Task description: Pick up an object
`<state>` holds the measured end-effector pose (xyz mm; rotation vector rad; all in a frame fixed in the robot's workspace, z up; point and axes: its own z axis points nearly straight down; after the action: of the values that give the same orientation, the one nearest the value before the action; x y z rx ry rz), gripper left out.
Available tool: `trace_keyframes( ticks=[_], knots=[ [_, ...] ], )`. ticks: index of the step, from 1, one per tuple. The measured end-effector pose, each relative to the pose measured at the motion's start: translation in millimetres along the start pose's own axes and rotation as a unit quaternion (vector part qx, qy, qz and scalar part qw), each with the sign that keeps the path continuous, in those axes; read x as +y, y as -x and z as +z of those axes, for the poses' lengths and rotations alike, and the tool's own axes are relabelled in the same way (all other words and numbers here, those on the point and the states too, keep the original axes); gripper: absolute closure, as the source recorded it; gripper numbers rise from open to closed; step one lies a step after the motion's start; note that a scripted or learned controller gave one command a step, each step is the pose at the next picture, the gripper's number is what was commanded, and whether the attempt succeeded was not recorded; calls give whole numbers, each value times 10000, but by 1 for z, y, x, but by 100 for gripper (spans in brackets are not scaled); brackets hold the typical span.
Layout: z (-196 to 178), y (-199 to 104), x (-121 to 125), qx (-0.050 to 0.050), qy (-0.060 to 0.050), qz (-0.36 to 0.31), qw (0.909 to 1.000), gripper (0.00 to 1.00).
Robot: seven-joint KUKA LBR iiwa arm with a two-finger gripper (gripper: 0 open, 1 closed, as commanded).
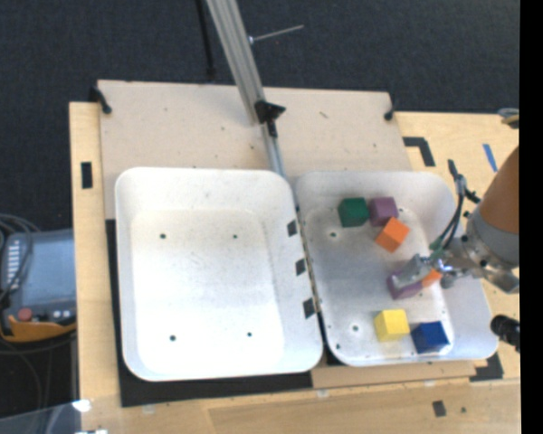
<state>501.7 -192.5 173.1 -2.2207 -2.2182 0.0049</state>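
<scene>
Gripper (423, 274) at lower right of the frame, over the right bin (344, 283), reaching in from the right edge; finger state not discernible. Just left of it and touching or overlapping in view, a purple block (401, 285), with an orange piece (430, 278) at the tip. Toward the bin's top: green cube (352, 212), purple cube (383, 210), orange cube (393, 235), close together. Near the bin's bottom edge: yellow cube (391, 324) beside blue cube (429, 336). Left bin (208, 269) at centre left.
</scene>
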Motion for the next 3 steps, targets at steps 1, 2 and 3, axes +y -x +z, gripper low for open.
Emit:
trace_keyframes(
  ticks=[1,2,3],
  knots=[
    [43,-3,-1,3,2,1,10000,0],
    [29,-1,2,-12,51,25,10000,100],
    [-30,4,-5,-17,57,7,10000,100]
  ],
)
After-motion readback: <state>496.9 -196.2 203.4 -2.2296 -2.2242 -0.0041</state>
